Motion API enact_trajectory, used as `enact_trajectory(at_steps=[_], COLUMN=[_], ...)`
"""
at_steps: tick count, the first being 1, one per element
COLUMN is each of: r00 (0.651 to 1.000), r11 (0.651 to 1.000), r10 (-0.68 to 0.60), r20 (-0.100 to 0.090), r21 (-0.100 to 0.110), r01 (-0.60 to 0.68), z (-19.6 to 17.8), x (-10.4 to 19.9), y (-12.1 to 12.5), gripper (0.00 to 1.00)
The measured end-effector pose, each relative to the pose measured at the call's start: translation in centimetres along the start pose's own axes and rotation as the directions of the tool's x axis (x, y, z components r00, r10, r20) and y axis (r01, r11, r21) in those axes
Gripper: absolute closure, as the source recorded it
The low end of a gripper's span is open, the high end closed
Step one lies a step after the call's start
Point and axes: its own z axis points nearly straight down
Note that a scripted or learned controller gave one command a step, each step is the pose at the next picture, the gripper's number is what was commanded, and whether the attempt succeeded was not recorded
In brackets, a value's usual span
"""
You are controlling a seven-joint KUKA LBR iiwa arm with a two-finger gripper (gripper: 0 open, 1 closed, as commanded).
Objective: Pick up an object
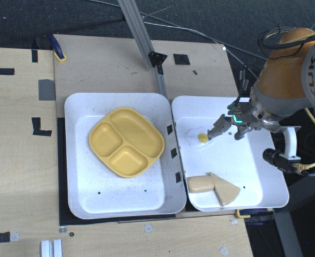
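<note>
A small yellow object (pixel 202 138) lies on the floor of the right bin (pixel 264 191), toward that bin's 10 o'clock area and near its left wall. Just at its 2 o'clock side hangs the gripper (pixel 227 128); one dark finger (pixel 217 129) slants down toward the yellow object, its tip just beside it, and another finger (pixel 242 130) stands well apart at 3 o'clock, so the jaws are spread with nothing between them. A small green light glows on the gripper body. The grey arm with its orange band (pixel 286 74) comes in from 2 o'clock of the bin.

At 6 o'clock of the yellow object, near the bin's front wall, lie two tan pieces touching each other: a rounded block (pixel 200 184) and a wedge (pixel 225 190).

The left bin (pixel 77 197), just beside the right one, holds a yellow divided plate (pixel 126 141) with three compartments, lying flat around the bin's middle.
</note>
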Motion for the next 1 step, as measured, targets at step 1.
enact_trajectory(at_steps=[1], r00=[1.000], r11=[1.000], r10=[0.000], r20=[0.000], r21=[-0.002], r01=[0.000], z=[-0.09], x=[0.00], y=[0.06], gripper=[0.00])
